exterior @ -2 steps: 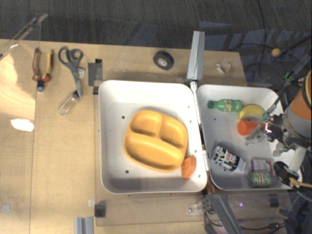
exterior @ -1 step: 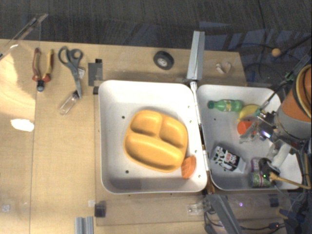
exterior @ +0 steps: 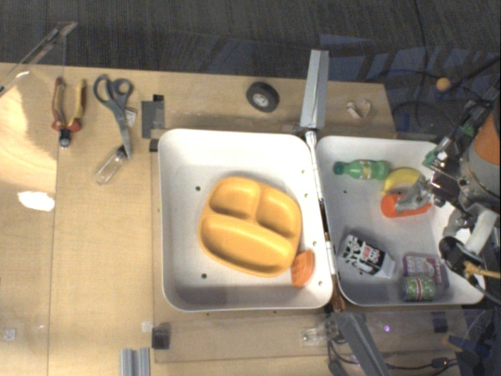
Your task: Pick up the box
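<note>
The box [exterior: 365, 254] is a small black-and-white carton lying flat in the right bin [exterior: 356, 149], near that bin's front left. The gripper [exterior: 436, 181] reaches in from the right edge over the bin's right side, below the arm's orange band [exterior: 490, 143]. It sits beside an orange and grey object [exterior: 405, 203], up and to the right of the box and well apart from it. Nothing touches the box.
A green bottle [exterior: 362, 168] and a yellow item [exterior: 401, 179] lie at the back of the right bin, and cans [exterior: 423, 276] at its front right. The left bin [exterior: 178, 210] holds a large yellow moulded piece [exterior: 250, 224] and a small orange item [exterior: 303, 267]. Scissors [exterior: 117, 104], pliers [exterior: 66, 108] and a tape roll [exterior: 263, 95] lie on the bench.
</note>
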Available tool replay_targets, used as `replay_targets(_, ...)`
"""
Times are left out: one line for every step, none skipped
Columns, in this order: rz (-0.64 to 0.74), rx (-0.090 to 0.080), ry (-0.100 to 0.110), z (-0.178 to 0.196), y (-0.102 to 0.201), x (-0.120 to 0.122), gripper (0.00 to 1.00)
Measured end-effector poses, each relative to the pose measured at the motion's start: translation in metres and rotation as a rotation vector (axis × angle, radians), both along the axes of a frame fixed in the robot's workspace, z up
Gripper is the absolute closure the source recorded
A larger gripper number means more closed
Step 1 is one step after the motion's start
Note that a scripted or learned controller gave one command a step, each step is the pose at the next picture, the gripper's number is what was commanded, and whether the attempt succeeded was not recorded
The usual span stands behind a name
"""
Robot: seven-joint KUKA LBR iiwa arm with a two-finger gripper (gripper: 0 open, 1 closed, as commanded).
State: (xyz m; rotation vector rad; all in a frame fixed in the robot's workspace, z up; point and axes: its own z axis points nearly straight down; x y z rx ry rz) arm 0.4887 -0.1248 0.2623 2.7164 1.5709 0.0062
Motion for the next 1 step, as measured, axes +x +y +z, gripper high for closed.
replay_targets(-0.112,0.001,0.004,-0.0614,-0.0242,-0.0011,0.0)
